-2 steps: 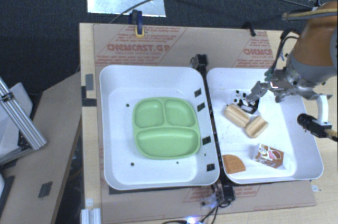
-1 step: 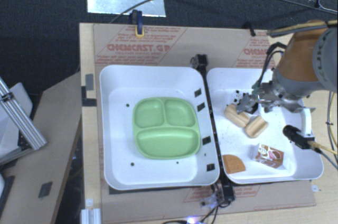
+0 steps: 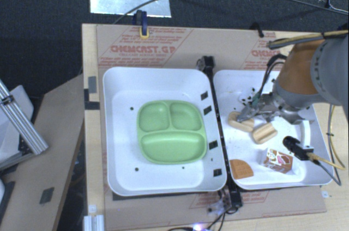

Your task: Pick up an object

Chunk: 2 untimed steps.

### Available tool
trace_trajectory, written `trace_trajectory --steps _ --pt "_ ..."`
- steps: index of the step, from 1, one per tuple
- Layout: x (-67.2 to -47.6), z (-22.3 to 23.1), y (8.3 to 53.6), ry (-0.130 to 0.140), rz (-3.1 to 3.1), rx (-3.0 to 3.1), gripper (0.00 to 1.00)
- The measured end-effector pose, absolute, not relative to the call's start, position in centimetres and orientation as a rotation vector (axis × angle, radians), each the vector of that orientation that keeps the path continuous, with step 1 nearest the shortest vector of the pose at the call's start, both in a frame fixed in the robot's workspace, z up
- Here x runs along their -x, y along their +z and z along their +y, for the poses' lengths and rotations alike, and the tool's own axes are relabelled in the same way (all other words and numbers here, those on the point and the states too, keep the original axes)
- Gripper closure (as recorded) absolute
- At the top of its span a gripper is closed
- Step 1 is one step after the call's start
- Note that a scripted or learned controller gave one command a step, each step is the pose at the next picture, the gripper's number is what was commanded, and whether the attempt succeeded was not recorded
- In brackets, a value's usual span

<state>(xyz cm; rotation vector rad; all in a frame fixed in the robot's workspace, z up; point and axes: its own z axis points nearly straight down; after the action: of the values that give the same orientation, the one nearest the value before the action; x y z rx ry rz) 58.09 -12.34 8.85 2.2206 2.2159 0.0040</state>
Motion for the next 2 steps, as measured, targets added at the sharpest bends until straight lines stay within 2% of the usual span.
trace_trajectory --steps 1,2 --pt "-58.3 -12.2 10.3 0.014 2.215 -2.219 1.00" --pt "-57.9 -11.7 14.9 0.004 2.224 -2.214 1.00"
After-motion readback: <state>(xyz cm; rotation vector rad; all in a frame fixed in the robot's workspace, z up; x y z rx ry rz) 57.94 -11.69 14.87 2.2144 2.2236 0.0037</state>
